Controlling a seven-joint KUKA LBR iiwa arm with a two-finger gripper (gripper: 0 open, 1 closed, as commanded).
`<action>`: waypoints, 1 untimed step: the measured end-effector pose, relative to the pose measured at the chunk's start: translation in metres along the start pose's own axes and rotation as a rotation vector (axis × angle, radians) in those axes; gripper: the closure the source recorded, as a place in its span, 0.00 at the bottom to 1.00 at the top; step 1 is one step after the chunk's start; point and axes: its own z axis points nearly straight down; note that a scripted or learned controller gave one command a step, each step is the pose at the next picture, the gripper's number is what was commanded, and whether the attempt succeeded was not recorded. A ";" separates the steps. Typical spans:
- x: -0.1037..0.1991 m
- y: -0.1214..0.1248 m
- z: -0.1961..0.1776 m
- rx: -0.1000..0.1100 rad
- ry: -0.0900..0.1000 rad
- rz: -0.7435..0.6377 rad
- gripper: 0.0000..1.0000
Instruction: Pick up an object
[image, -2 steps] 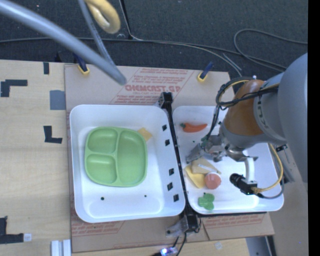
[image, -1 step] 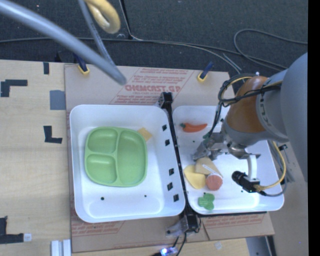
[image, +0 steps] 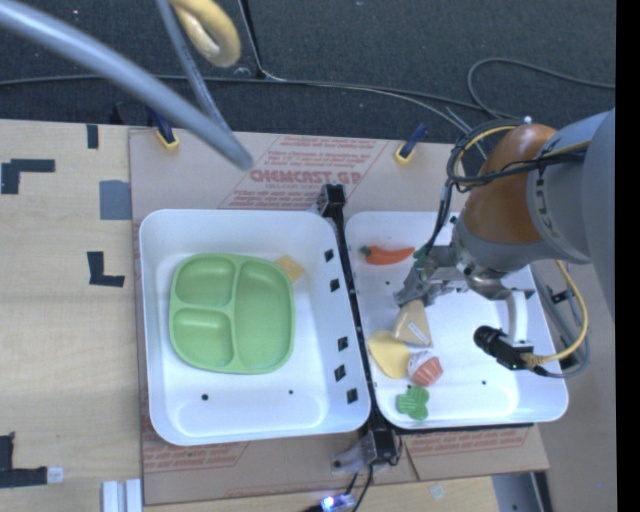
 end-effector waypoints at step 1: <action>-0.004 0.006 -0.044 0.000 -0.001 0.001 1.00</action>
